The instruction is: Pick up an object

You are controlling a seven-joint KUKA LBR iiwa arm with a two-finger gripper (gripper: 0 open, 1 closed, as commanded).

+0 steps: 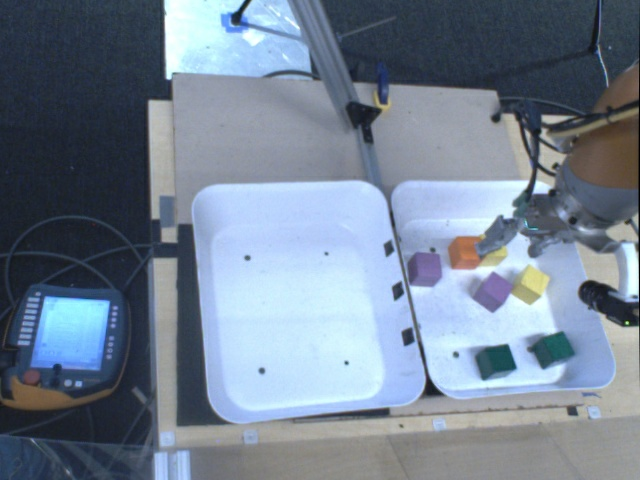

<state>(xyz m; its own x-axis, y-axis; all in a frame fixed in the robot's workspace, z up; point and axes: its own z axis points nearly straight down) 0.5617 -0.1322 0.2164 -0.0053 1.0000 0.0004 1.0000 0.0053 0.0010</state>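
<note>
Nearest the lens, along the bottom of the right bin (600,373), sit two green blocks: one (495,360) toward the middle, the other (552,348) closer to the right wall. From there I work back to my own tool. My gripper (497,239) hangs low in the upper half of that bin, tilted down and to the left, its tip at an orange block (463,253) and the small yellow piece (493,256) tucked just beside it. From this slanted view I cannot tell whether I am released or clenched, nor whether anything sits within my grasp.

Moving outward, a purple block (425,268) lies left of the orange one, near the wall shared with the neighbouring bin. A second purple block (492,291) and a larger yellow block (531,284) rest just beside each other, below my tip. All these pieces lie loose and scattered, as things tipped in would, leaving me gaps to come down between them.

I judge the orange block to be my target, since my tip is on it. The yellow piece against it is the risk: I could nudge both or catch neither. On the left, the left bin (215,298) lies well apart.
</note>
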